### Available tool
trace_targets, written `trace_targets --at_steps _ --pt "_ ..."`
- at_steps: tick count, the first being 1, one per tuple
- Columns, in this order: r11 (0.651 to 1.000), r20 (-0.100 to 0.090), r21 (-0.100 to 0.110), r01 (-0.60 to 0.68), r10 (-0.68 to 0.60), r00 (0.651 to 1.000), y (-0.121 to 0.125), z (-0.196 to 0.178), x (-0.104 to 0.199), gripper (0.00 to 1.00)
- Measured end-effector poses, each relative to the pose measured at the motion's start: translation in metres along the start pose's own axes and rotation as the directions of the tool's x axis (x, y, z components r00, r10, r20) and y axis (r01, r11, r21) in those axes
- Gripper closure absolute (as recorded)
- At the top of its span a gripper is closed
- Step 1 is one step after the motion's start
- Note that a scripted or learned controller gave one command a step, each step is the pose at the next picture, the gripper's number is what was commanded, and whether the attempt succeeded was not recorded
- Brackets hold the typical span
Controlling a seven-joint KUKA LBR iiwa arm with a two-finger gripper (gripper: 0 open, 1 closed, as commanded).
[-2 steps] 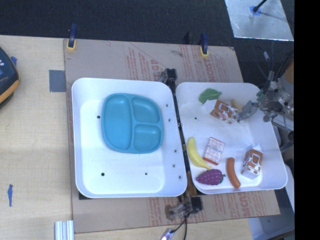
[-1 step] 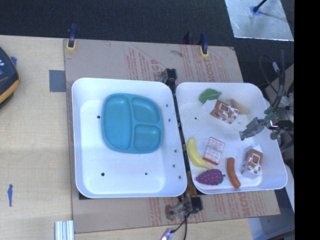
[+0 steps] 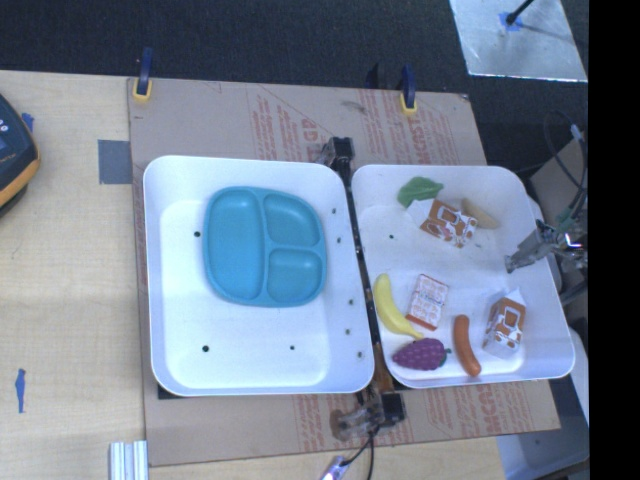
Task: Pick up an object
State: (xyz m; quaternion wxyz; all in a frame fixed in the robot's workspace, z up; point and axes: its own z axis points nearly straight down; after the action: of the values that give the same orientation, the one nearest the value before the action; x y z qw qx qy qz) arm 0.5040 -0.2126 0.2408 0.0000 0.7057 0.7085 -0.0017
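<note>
Inventory, pick-up task, approach step, nothing grasped yet.

- My end effector: sat at the R edge of the right bin, low over its rim; its state I couldn't tell.
- Right bin contents: banana, grapes, sausage, red-and-white packet mid-bin, small carton near the R wall, another red-and-white packet up top w/ a tan piece just beside it, green leaf near the top edge.
- Left bin: blue divided plate, lying flat.
- Surface: wood, cardboard sheet under both bins.

Candidate, in my judgement: small carton, nearest to me and apart from neighbours except the sausage close by. Next move called for: shift over it, descend w/ fingers spread across its narrow sides, close, lift straight up.
</note>
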Motion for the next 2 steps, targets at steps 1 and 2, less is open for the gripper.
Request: trace_targets --at_steps 1,2 --pt "1.0 -0.001 0.001 0.002 -0.002 1.0 0.06 0.053 0.001 0.0" --pt "1.0 -0.003 0.002 0.001 -0.001 1.0 -0.02 0.108 0.001 0.0"
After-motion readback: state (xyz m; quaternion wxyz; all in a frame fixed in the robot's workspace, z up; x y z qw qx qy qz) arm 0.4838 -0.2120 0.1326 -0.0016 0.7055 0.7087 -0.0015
